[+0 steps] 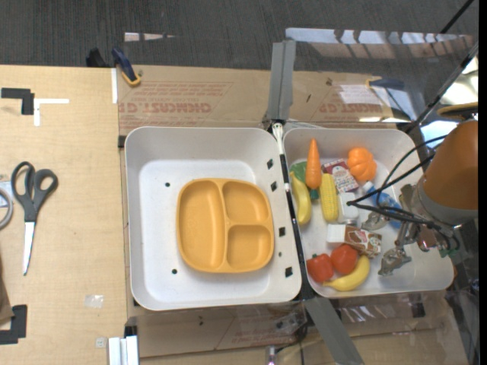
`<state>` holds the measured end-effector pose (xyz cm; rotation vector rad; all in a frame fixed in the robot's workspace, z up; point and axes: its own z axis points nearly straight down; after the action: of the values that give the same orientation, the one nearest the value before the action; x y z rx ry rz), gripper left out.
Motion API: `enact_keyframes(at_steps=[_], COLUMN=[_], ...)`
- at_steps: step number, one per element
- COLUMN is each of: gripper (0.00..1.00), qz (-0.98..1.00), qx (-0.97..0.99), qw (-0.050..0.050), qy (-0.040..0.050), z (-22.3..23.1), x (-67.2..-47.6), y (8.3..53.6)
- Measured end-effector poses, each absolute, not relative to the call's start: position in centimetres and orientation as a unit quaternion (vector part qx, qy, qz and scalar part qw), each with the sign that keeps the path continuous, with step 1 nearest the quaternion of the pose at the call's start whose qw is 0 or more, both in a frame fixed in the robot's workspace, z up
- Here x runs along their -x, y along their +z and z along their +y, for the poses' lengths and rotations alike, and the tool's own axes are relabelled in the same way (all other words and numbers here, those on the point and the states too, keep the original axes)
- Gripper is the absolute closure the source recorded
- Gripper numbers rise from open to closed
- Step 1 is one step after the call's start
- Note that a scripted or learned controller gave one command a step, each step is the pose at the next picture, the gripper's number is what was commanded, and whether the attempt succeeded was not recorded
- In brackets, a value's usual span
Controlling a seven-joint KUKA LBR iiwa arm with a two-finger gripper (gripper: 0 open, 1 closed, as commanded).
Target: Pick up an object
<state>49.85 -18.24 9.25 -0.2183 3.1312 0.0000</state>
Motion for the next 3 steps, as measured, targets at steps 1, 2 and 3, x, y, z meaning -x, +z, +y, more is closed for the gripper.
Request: enact_keyframes(at_steps=[1,2,3], gripper=[0.00,0.00,0.00], qz=[0.998,0.997,0.980], qx=[-0.067,-0.083,-0.197], qw=[0.002,0.001,0.002], qy=[-0.0002,-0.0001,-0.0002], z=[-12.5,-16.5,-19.2], x=[-54.1,-49.4,-48.5], y=[9.7,9.3,9.3])
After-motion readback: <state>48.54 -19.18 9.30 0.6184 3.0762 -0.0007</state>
